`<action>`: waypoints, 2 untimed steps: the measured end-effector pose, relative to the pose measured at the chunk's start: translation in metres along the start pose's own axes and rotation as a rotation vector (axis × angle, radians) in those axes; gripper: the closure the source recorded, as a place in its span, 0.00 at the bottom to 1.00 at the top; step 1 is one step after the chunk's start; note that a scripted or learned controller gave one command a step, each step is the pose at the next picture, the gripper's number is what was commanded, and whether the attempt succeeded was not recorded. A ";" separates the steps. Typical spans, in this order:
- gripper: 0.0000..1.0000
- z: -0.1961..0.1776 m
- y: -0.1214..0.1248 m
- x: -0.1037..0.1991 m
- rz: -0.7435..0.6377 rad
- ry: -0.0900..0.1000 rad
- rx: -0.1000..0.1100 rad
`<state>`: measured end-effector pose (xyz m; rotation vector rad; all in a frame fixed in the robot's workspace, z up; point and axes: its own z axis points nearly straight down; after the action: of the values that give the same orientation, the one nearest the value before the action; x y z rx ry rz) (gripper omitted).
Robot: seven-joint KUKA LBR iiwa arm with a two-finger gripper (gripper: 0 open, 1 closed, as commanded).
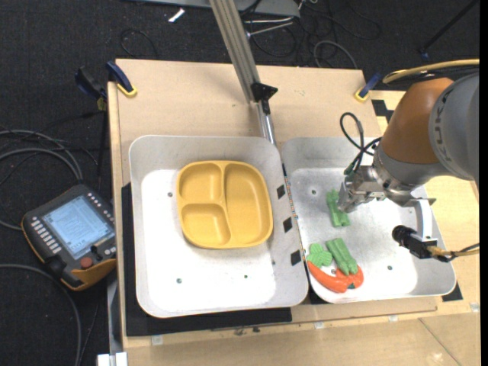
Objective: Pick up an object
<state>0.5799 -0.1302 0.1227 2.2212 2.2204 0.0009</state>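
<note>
In the right bin (396, 280) a green piece (337, 210) lies near the middle, and my gripper (349, 199) hangs right over its upper end, reaching in from the right. A red-orange carrot-shaped toy with green leaves (335, 269) rests at the bin's front left corner. A yellow divided plate (225, 203) sits in the left bin (152, 273).
A metal pole (238, 40) slants up from the join between the two bins. A teach pendant (70, 233) lies on the floor to the left. Cables trail over the dark floor around the bench.
</note>
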 end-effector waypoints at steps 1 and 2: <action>1.00 -0.056 0.005 0.010 -0.004 -0.001 -0.005; 1.00 -0.102 0.014 0.010 -0.003 -0.001 -0.005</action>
<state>0.5934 -0.1199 0.2249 2.2143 2.2213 0.0050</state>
